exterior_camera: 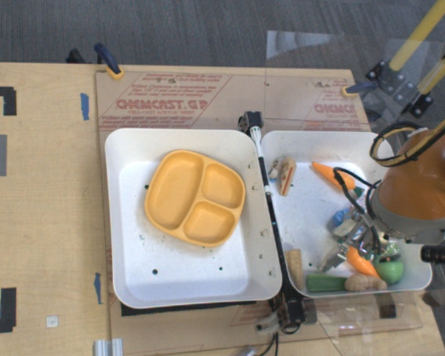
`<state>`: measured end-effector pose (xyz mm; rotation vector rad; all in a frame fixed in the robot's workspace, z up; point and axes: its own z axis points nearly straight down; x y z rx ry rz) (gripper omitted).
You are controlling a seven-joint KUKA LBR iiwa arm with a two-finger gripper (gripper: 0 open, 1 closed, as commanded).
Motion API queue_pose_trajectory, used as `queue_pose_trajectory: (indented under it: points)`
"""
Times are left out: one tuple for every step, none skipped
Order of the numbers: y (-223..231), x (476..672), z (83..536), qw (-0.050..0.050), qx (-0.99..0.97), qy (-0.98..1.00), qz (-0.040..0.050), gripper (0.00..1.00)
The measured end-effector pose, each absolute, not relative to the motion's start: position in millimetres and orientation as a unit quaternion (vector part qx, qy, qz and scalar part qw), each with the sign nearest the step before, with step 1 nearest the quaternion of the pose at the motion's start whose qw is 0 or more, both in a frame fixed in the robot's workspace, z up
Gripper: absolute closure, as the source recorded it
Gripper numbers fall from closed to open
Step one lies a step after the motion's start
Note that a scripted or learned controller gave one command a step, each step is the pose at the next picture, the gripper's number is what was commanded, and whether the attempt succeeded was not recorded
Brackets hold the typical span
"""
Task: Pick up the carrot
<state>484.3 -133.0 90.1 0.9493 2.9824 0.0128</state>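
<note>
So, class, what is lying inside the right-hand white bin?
In the right bin: a carrot, a second carrot by the gripper, a green cucumber, a green round fruit, a cork. The arm covers the rest.

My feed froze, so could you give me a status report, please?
Gripper low in right bin. One carrot lying free; another beside fingers. Crowded by other toy food.

Orange carrot point(325, 172) in the right white bin point(304, 213), yellow-orange divided plate point(195, 197) in the left white bin point(126, 221), green cucumber point(326, 282), tan wooden surface point(37, 199), orange-banded grey arm point(415, 191)
</note>
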Motion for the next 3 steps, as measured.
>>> queue_pose_trajectory:
  points:
    - [-95,484.4,91,0.008,0.294,0.956,0.0001,0.0]
    - [-115,482.6,224,0.007,0.167,0.986,-0.0004,0.0]
    - [-121,478.7,126,-0.003,0.223,0.975,0.0005,0.0]
